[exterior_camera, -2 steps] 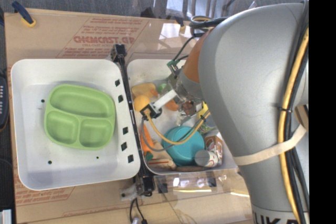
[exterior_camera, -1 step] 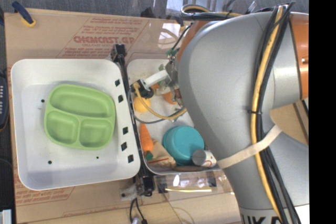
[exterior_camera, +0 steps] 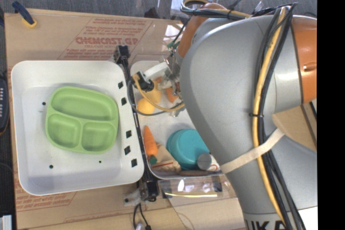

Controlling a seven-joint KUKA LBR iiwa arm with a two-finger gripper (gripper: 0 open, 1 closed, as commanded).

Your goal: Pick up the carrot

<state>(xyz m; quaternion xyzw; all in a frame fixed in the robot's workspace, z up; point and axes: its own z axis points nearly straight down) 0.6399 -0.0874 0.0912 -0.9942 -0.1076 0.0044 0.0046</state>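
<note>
The gripper (exterior_camera: 171,79) is down in the right bin (exterior_camera: 161,174), largely masked by the grey arm (exterior_camera: 232,105), so its state cannot be told. The carrot (exterior_camera: 150,143) lies below it in view, near but apart, against the bin's left wall: orange, slim, lengthwise, not lifted. Pickup appears not yet done. A teal bowl (exterior_camera: 184,149) sits beside the carrot; a yellow fruit (exterior_camera: 145,105) lies nearer the gripper. The green tray (exterior_camera: 81,119) rests well left.

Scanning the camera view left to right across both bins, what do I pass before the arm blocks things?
Left bin → green divided plate → black clips on the shared bin edge → carrot → teal bowl → grey arm. The yellow item sits farther back, above the carrot.
</note>
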